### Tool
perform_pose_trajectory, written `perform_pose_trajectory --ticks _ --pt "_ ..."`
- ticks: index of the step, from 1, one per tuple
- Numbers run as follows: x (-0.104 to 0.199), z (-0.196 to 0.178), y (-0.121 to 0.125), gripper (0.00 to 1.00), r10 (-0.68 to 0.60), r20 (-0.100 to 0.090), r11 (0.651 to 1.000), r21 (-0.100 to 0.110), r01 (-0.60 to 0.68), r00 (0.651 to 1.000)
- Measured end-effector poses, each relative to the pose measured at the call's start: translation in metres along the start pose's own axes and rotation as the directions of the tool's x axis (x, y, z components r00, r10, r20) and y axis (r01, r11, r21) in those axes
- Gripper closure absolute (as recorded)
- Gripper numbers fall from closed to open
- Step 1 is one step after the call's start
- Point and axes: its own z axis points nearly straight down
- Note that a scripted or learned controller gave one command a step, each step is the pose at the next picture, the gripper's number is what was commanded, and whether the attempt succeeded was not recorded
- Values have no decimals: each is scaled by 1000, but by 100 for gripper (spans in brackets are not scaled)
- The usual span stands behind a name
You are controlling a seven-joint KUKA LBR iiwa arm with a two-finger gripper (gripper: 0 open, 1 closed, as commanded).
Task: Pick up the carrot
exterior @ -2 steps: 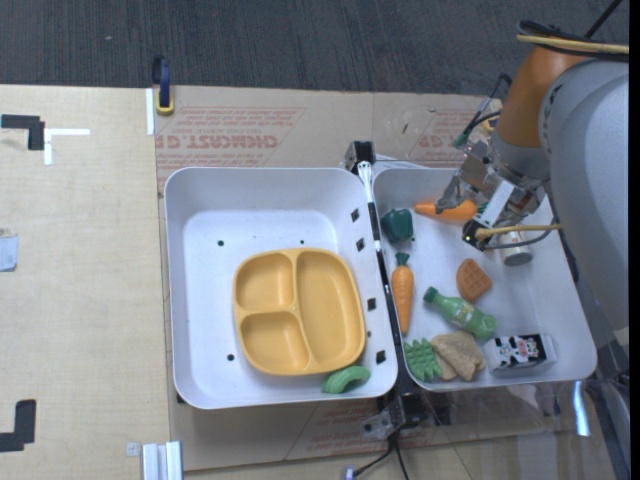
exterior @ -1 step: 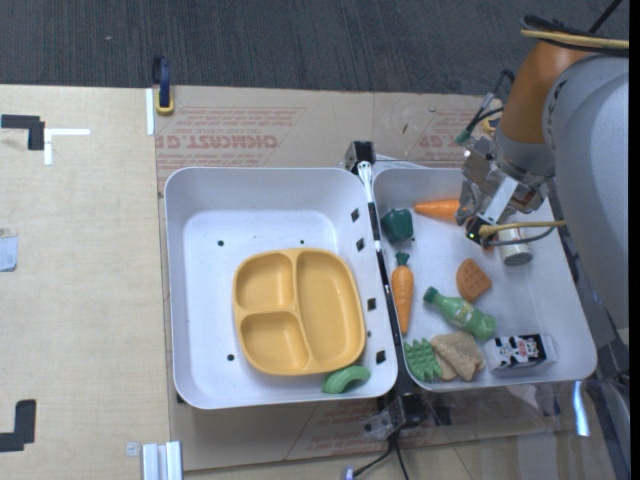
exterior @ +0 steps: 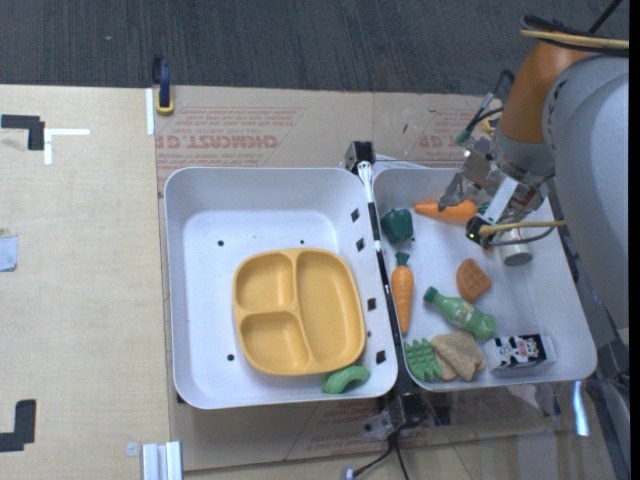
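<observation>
Tabletop (exterior: 80, 268) with two white bins | our hand (exterior: 478, 208) grips a small orange carrot (exterior: 446, 209) | another carrot (exterior: 402, 290) lies below-left

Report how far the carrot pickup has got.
Done: nothing looks finished. In hand: the gripper is at the back of the right bin, right against an orange tapered piece; whether it grips that piece cannot be seen. Left: the green-topped carrot lies flat by that bin's left wall, apart from the gripper, so grasp and lift remain.
</observation>
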Motion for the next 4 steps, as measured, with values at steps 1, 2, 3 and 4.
perform_pose_trajectory --ticks 1,2,3,4 --pt "-27 19 32 0 133 -66 991 -1 -133 989" --pt "-33 22 38 0 333 -71 943 33 -331 940" --pt "-36 30 22 0 618 -40 786 5 -618 785" --pt "-48 33 -26 0 630 -37 776 -1 -630 776"
